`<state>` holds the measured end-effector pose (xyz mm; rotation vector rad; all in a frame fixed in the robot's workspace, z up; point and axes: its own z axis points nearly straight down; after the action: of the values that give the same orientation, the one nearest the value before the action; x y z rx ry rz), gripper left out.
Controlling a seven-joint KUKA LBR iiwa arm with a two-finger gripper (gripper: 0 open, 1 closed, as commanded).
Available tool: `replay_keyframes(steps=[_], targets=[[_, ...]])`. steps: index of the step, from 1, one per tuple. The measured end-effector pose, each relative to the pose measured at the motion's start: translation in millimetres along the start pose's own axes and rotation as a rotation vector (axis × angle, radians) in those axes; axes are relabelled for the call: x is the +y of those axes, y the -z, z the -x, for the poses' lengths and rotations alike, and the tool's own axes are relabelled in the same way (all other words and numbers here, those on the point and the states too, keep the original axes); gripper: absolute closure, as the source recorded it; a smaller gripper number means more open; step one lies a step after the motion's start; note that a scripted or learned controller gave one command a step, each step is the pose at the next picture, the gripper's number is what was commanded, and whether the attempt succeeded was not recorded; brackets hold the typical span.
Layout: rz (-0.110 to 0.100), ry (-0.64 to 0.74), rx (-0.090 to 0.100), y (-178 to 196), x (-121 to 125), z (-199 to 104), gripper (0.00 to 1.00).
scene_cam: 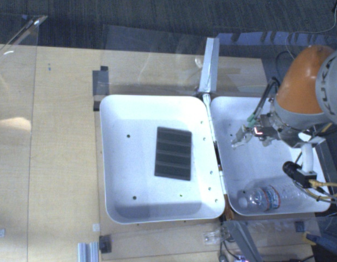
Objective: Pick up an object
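The clear plastic bottle [265, 197] lies on its side near the front wall of the right bin [234, 119], apart from the pincer [240, 138], which hovers over that bin's middle; whether it is wide or narrow I cannot tell. The left bin [119, 146] holds a dark ribbed pad [173, 153] lying flat. Both bins sit on a pale wooden counter [48, 146], with dark carpet [130, 4] beyond.

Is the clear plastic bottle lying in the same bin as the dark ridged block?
No, the bottle lies in the right bin, while the dark ridged block lies in the left bin.
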<state>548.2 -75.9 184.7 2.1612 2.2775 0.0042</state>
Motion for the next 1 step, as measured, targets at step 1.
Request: replay_keyframes(steps=[1], targets=[[0.003, -0.096, -0.002, 65.2, -47.7, 41.9, 0.00]])
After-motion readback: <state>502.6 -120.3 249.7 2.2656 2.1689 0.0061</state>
